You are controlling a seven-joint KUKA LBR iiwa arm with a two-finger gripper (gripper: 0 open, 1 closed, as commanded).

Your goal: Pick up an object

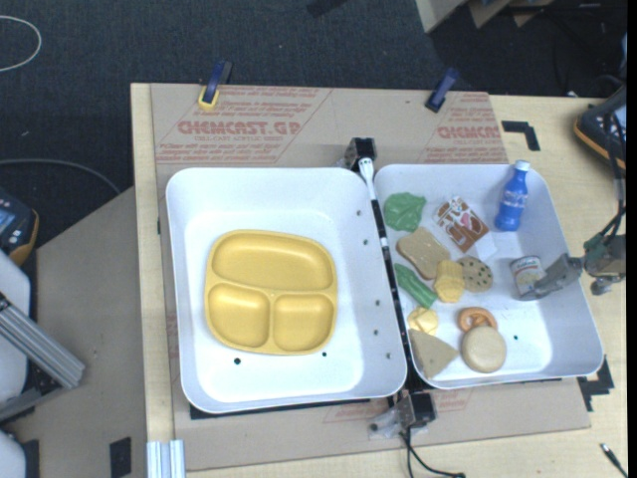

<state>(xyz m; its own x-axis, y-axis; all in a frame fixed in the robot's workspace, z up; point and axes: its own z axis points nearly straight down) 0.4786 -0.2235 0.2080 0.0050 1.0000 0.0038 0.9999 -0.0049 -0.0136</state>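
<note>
Counter (299, 118) of brown board comes first as the largest thing, carrying two shallow white plastic bins side by side. The left white bin (189, 267) holds a yellow three-compartment plastic tray (271, 290). The right white bin (562, 337), taken here as the landmark, holds all the small items.

Inside the right bin, toward its far wall, stands a small blue plastic bottle with a white cap (512, 198). Left of the bottle, still in the bin, lie a green leaf-shaped toy (404, 210), a red-and-white patterned packet (462, 221), a tan bread-slice toy (424, 252) and a round speckled cookie (476, 274). Toward the bin's near wall sit a round beige bun (484, 349), a small orange pretzel ring (476, 319) and a tan wedge (430, 352).

The grey claw (545, 279) reaches in over the bin's right wall, low above the bin floor. A small grey metal can (526, 267) lies just at its tip, on the side toward the bin's middle, so the likely target sits immediately ahead of the claw. Whether the claw's jaws are apart or together, I cannot tell; the view does not show the can held
</note>
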